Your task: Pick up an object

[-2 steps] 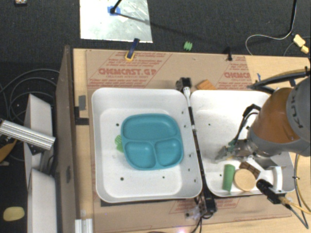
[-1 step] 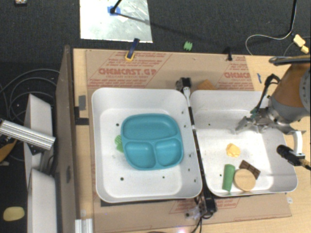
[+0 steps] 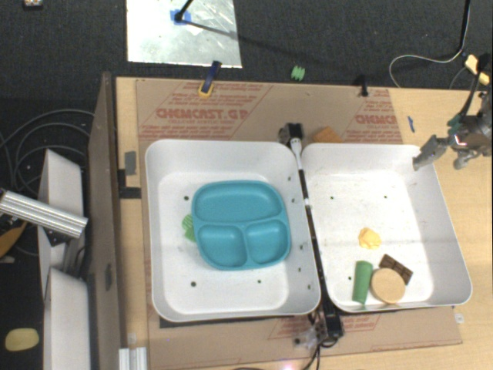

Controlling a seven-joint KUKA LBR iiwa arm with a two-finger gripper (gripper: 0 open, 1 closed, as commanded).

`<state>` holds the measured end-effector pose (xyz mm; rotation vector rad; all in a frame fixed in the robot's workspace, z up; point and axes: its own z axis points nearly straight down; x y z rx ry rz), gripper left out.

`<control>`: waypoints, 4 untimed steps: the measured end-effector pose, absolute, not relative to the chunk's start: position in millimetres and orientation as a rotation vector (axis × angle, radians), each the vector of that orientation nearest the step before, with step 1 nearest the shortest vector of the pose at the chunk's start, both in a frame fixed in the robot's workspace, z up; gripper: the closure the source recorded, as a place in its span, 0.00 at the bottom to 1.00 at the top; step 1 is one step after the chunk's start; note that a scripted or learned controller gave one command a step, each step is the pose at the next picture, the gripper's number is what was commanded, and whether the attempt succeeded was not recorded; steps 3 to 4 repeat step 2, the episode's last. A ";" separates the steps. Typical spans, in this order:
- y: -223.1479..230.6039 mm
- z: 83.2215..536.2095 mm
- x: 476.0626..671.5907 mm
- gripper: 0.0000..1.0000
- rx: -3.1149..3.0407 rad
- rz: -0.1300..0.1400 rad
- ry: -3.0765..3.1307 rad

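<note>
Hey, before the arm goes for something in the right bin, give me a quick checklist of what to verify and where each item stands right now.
1. Targets present in the right bin: ok; yellow piece, green cylinder, tan disc, brown piece.
2. Yellow piece stands apart from the others: ok.
3. Green cylinder, tan disc and brown piece free of each other: not ok; they cluster, touching.
4. Gripper over a target: not ok; it is at the bin's far right corner.
5. Finger opening: cannot tell.

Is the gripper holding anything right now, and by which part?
Nothing is held. The gripper hangs at the right bin's upper right corner, apart from the objects.
</note>
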<state>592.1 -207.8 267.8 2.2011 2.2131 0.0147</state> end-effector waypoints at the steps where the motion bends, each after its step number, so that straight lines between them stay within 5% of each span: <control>1: -186.6 147.3 561.1 0.00 2.226 -0.006 2.230; 2: -141.9 153.1 516.2 0.00 2.219 0.000 2.230; 4: -141.9 153.1 516.2 0.00 2.219 0.000 2.230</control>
